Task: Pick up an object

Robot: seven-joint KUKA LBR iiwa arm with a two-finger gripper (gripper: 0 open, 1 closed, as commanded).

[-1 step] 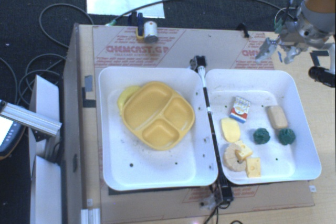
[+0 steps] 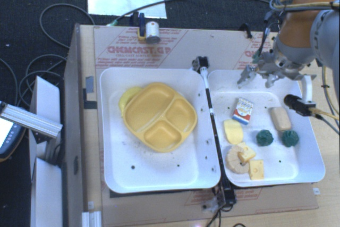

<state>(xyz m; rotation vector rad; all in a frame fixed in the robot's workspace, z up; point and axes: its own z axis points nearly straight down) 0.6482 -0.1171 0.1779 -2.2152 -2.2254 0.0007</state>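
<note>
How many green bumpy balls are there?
2. One dark green knobbly ball sits in the right white bin, the other just right of it, below the tan block.

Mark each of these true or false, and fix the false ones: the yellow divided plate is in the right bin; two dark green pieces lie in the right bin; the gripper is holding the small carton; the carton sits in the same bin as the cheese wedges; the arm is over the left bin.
1. The yellow divided plate is in the right bin. False: it lies in the left bin.
2. Two dark green pieces lie in the right bin. True: one and the other sit side by side.
3. The gripper holds the small carton. False: the carton lies on the bin floor, apart from it.
4. The carton shares a bin with the cheese wedges. True.
5. The arm is over the left bin. False: it is at the right bin's far edge.
</note>
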